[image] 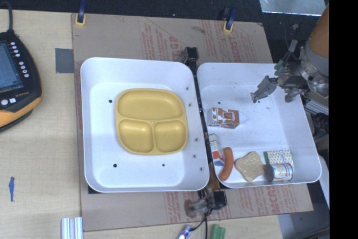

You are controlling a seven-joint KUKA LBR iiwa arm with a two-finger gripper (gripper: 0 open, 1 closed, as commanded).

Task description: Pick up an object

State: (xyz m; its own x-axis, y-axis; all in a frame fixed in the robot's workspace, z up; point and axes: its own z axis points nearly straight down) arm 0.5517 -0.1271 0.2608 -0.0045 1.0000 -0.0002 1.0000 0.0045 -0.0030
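My gripper (276, 93) hangs over the upper right part of the right bin (296, 126), its two fingers spread apart and open, with nothing between them. A small brown-and-white packet (224, 117) lies to its lower left, apart from it. Along the bin's front edge lie a red sausage (226, 163), a slice of bread (249, 166), a can (281, 171) on its side and a small carton (214, 149) by the left wall.
The left bin (100, 159) holds a yellow divided plate (151, 120). A teach pendant (14, 84) lies on the bench at far left. Clamps (227, 19) hold the cardboard at the back.
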